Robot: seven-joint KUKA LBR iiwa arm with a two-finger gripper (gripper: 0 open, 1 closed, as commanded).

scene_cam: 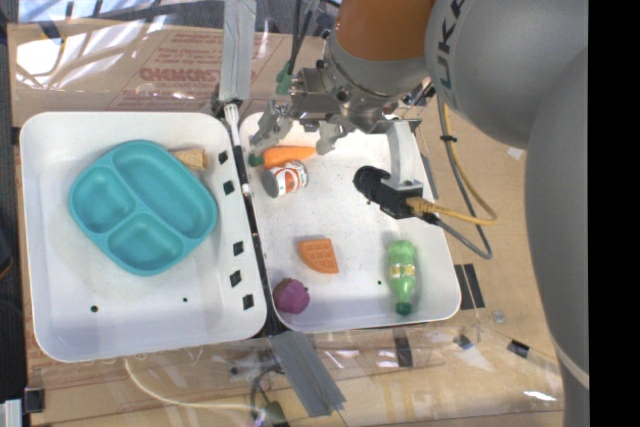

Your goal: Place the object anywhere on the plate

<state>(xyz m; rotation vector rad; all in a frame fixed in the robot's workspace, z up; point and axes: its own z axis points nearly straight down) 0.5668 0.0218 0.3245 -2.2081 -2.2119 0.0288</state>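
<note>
While the grey arm [500, 45] with its orange band reaches in from the right of the camera view, its hand [295, 130] hangs over the far left corner of the right bin [440, 285], fingers spread apart with nothing between them. Just below the hand lies an orange carrot [290, 155], and touching the carrot's near side is a small red-and-white can [285, 180] on its side. Nearer the front of the same bin sit an orange waffle-like piece [318, 255], a purple round object [291, 295] by the front left corner, and a green bottle [402, 275] lying toward the right wall. The teal plate [142, 205], divided into three compartments, rests in the left bin [60, 315], with a tan cone-shaped piece [190, 157] just beside its far right rim. Both bins stand side by side on the tabletop [500, 205].
</note>
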